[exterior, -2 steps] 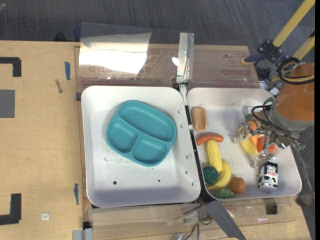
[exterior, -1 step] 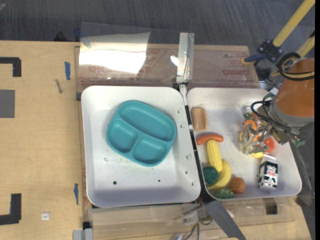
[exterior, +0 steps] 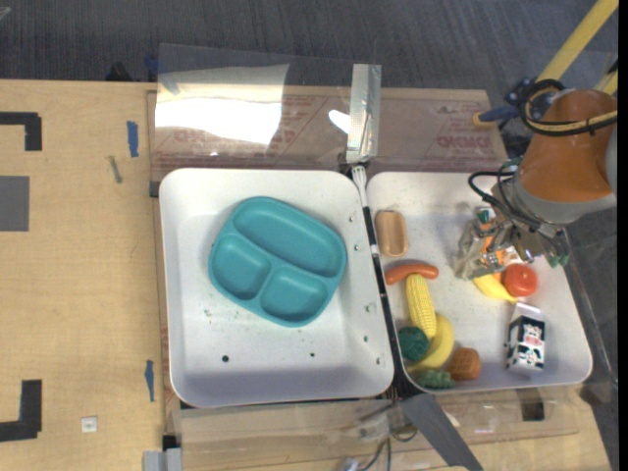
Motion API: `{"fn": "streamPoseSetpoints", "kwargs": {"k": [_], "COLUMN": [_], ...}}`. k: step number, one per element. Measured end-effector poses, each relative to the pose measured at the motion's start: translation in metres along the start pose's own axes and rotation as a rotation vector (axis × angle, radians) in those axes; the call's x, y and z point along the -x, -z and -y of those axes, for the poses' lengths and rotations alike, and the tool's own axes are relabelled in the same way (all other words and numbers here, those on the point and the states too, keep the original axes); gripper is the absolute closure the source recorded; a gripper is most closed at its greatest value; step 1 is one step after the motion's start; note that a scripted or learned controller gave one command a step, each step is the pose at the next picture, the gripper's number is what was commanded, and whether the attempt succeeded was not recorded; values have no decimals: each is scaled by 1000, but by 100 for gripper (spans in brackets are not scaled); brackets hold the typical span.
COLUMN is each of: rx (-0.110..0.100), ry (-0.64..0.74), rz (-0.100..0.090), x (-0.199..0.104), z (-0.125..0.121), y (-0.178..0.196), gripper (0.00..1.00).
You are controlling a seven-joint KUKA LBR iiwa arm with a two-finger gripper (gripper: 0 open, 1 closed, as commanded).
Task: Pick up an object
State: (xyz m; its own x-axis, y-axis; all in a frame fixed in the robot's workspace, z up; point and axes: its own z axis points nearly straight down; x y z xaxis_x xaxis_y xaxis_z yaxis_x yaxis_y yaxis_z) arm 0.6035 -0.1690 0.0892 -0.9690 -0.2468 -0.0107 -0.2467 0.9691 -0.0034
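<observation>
Left bin (exterior: 186, 361): shallow, white, rounded corners. Holds one teal divided plate (exterior: 278, 260) with three compartments, lying flat near the bin's middle and turned at a slant. A few dark specks mark the bin floor near its front edge.

Right bin (exterior: 579, 356): shallow, white, set just beside the left bin, their rims meeting along the centre line.

Contents of the right bin, left side, back to front:
- hot dog bun (exterior: 391, 232), tan, lying along the left wall.
- sausage (exterior: 411, 271), red-orange, lying crosswise just in front of the bun.
- corn cob (exterior: 421, 302), yellow, its back end touching the sausage.
- banana (exterior: 441, 343), yellow, curved, beside the corn's front end.
- green vegetable (exterior: 411, 343), dark, bunched against the corn and banana.
- brown round item (exterior: 464, 363), near the front rim, touching the banana's tip.

Contents, right side:
- tomato (exterior: 521, 281), red-orange, round.
- yellow piece (exterior: 490, 285), just left of the tomato and touching it.
- milk carton (exterior: 527, 343), small, white with black patches, in front of the tomato, apart from it.

Arm (exterior: 567, 155): grey with orange band, reaching in from the right over the bin's back right part. Gripper (exterior: 494, 248) points down just behind the yellow piece and tomato. Jaws: cluttered with wires and coloured parts; whether wide or narrow cannot be told.

Surface (exterior: 69, 292): tan board, left of the bins, bearing black corner marks and blue tape strips.
</observation>
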Motion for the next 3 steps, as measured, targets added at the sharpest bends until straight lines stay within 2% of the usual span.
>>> {"fn": "streamPoseSetpoints", "kwargs": {"k": [1,2,3], "rx": [-3,0,3], "ry": [-65,190,306], "rz": [11,2,-2], "x": [55,53,-17], "z": [-18,-3,-69], "y": [123,11,1], "gripper": [100,100,100]}}
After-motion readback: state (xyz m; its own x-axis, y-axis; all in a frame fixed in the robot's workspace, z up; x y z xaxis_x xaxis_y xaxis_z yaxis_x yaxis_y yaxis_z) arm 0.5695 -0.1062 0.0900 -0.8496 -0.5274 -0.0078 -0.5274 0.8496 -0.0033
